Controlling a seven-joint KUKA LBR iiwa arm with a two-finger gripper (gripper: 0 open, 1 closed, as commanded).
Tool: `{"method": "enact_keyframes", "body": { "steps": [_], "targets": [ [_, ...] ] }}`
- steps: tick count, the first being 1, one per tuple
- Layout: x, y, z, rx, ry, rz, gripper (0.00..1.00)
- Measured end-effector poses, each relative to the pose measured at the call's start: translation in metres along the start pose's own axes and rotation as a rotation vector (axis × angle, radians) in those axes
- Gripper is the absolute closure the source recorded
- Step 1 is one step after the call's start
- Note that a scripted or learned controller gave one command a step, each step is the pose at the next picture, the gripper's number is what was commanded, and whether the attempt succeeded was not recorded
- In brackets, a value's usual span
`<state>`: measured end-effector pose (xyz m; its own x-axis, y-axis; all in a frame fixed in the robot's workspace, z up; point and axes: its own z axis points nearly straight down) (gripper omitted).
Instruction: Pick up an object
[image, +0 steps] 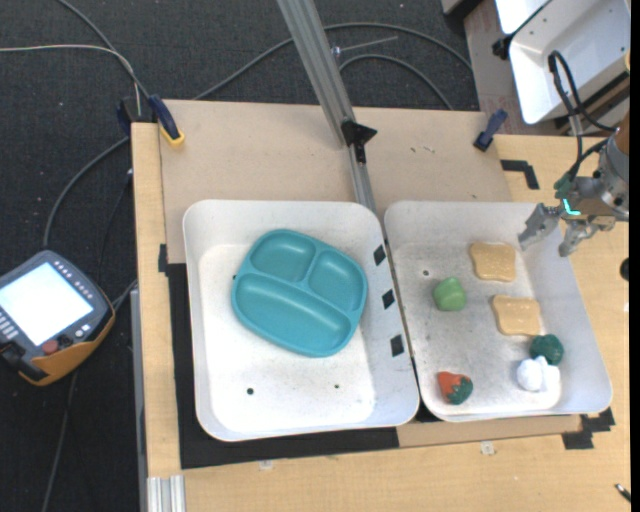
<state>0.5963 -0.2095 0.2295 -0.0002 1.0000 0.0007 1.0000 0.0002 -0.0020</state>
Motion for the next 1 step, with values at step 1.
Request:
{"method": "enact_keyframes", "body": {
  "steps": [1],
  "targets": [
    [0.0000,0.0006,-0.0011,-0.002,-0.001,-0.001,0.00]
  ]
}}
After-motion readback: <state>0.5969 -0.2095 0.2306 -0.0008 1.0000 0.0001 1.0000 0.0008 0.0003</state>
